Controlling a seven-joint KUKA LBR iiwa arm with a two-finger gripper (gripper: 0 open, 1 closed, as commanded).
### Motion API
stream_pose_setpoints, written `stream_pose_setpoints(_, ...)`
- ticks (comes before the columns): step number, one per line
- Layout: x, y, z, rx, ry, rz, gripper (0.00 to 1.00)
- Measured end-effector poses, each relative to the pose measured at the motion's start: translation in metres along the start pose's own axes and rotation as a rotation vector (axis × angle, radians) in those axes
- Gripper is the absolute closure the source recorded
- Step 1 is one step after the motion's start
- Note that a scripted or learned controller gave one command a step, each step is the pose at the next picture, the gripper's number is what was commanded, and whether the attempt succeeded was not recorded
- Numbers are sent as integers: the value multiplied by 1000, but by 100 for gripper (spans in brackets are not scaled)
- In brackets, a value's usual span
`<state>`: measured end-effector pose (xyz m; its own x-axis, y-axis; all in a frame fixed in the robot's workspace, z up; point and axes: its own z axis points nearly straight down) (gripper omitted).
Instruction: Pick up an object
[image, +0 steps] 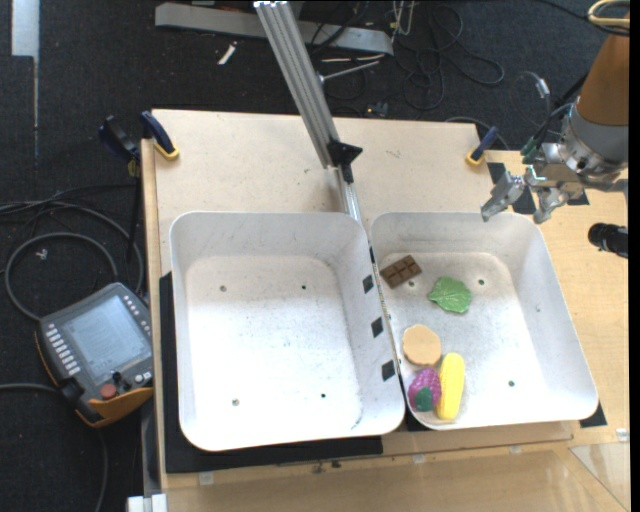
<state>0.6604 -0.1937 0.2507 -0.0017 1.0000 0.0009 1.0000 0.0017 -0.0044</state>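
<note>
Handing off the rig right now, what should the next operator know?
Gripper: jaws open, holding nothing, above the right bin's far rim.
In the right bin: chocolate, green leaf, tan round, corn, purple grapes.
Done: nothing picked yet.
Left: choose an item, descend, grasp, lift.

White bins (190, 250), brown chocolate (401, 270), green leaf (451, 295), yellow corn (451, 385), purple grapes (423, 385)
</note>
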Motion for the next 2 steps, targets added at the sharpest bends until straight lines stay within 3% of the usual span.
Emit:
stream_pose_setpoints(1,0,1,-3,-4,-2,-2,0)
stream_pose_setpoints(2,8,-2,43,0,0,-1,0)
